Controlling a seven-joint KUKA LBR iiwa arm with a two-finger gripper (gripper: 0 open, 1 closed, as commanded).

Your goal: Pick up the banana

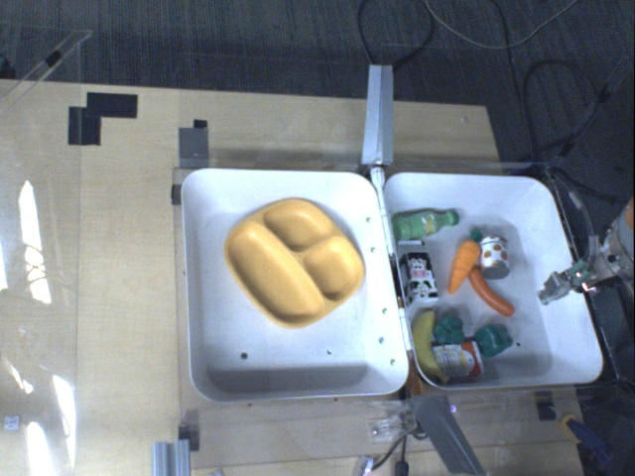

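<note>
The pale wooden table point(119, 266) carries two shallow white bins side by side, with dark carpet and looping black cables beyond its far edge. The left bin point(208, 365) holds one thing, a big yellow divided plate point(295, 261) with three compartments, lying a little toward the bin's far side; bare white floor runs around it, widest along the near edge.

The right bin point(541, 211) is more crowded, and its contents sit mostly in the left and middle parts. The banana point(425, 343) lies at the near left corner, close against the wall shared with the other bin, curved along that wall, and a red-labelled can point(458, 360) rests against its right side, partly over it. Just beyond are a green toy point(448, 327) and a second green piece point(494, 341). Farther back lie a green bottle point(425, 224) near the far left corner, a small black-and-white box point(420, 276) against the dividing wall, an orange carrot point(462, 265), a small round can point(494, 254) and an orange-red sausage-shaped piece point(491, 293).

The right part of this bin is bare. The claw point(559, 286) hangs over that bare part near the bin's right wall, well apart from the banana; whether its fingers are spread or together cannot be told.
</note>
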